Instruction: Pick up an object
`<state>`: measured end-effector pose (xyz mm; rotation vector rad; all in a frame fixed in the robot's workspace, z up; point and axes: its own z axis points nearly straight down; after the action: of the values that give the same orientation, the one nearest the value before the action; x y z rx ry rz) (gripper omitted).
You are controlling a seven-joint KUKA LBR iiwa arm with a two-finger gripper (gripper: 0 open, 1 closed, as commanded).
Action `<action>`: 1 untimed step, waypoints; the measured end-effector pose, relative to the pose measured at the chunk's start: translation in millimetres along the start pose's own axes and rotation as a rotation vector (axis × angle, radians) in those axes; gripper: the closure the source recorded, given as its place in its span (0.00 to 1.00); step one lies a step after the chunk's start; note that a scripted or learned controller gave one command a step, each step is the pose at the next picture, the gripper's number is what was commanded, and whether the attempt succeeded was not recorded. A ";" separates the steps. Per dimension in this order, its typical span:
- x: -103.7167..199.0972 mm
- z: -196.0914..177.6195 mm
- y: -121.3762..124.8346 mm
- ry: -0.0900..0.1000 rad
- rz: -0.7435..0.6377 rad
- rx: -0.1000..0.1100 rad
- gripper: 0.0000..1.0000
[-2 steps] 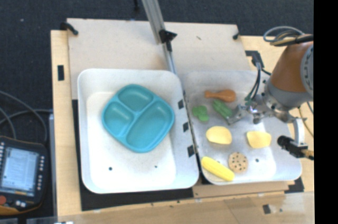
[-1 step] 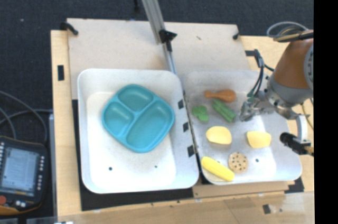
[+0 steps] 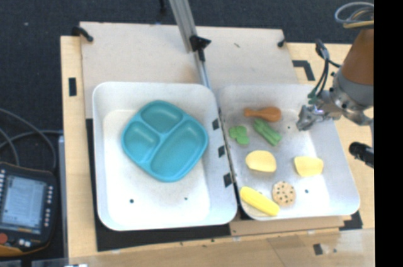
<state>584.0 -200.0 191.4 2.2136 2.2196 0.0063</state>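
The right bin holds several toy foods: a brown chicken drumstick, a small green piece, a longer green vegetable, two yellow lumps, a speckled cookie and a yellow banana-like piece. My gripper hangs over the bin's right part, to the right of the drumstick and above the right yellow lump. Nothing shows between its fingers.
The left bin carries a blue divided plate. A slanted metal post rises from behind the gap between the bins. A black pendant with a screen lies at the far left.
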 end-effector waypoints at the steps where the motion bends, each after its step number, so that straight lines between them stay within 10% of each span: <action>1: -1.1 -37.8 1.5 0.001 -0.001 0.002 1.00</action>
<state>585.2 -201.1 229.2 2.2143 2.2216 0.0046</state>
